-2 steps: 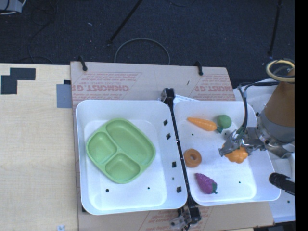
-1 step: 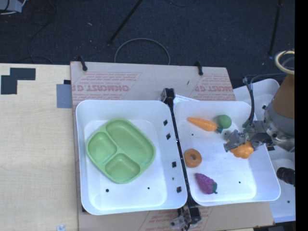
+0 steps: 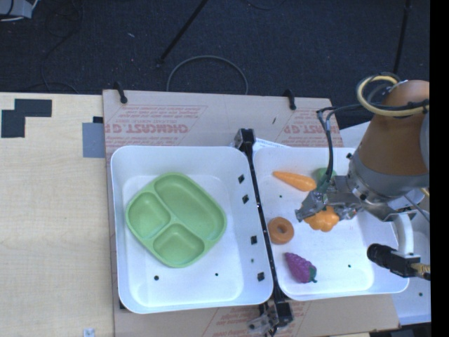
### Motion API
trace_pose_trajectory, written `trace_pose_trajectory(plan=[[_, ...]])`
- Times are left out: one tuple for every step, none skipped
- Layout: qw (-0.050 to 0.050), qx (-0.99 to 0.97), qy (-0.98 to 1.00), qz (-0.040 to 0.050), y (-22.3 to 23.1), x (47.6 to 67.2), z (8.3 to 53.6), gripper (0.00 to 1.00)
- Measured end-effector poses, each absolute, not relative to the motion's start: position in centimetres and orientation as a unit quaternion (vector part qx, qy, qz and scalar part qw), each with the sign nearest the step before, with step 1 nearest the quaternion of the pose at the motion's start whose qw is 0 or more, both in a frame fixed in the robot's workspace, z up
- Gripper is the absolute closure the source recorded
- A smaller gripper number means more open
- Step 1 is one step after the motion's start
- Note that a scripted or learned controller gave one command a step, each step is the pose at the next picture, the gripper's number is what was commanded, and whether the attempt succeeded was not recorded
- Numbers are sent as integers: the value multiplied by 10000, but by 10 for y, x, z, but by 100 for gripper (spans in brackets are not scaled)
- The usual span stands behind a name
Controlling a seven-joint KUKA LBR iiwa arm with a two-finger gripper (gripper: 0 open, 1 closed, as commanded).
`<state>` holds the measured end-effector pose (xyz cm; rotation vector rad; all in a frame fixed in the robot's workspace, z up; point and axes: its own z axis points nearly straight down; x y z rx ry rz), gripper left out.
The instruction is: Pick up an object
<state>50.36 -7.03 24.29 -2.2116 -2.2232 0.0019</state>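
My gripper [image 3: 313,208] hangs low over the middle of the right bin [image 3: 351,279], with the arm coming in from the right. An orange pepper-like toy [image 3: 325,221] sits right under and against the gripper's lower side; whether it is gripped is hidden. Just up and left of the gripper lies an orange carrot [image 3: 295,181]. A brown donut [image 3: 281,229] rests to the left, near the divider. A purple bunch of grapes [image 3: 300,267] lies toward the bin's front. A bit of a green thing [image 3: 320,175] peeks out behind the gripper.
The left bin [image 3: 140,286] holds a green divided plate [image 3: 175,219]. A black divider rail [image 3: 256,216] runs between the two bins. Bare white floor shows at the right bin's front right.
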Motion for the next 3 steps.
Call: trace_pose_trajectory(plan=[[27,-7052,-7090,9,-15,503,241,100],[29,-7057,-7085,20,41,510,228,100],[16,-7056,-7086,7,87,530,229,100]])
